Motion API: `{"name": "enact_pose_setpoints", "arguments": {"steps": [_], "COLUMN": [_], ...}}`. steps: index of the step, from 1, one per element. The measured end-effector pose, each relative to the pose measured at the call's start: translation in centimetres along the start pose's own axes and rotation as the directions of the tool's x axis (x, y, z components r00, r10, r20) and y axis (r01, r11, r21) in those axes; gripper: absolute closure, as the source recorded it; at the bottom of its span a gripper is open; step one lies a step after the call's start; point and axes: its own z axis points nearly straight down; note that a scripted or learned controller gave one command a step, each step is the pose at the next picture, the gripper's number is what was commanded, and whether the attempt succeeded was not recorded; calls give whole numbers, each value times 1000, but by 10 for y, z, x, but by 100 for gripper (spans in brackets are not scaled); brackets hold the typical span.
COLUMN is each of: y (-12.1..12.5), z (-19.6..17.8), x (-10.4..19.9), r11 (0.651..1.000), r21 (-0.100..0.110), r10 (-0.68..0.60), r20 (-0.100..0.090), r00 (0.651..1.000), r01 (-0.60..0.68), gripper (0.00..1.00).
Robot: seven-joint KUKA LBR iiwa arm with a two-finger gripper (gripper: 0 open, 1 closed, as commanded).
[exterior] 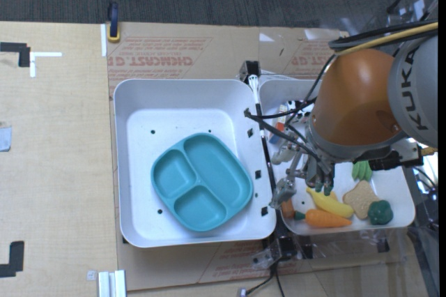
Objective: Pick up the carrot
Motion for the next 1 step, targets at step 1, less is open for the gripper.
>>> {"name": "enact_pose_setpoints", "arguments": {"steps": [1], "y": [-62], "z": [0], "x": [-16], "r11": [991], "r21": [0], "r10": [-133], "r20": [1], "r00": [991], "r01": [133], "gripper": [0]}}
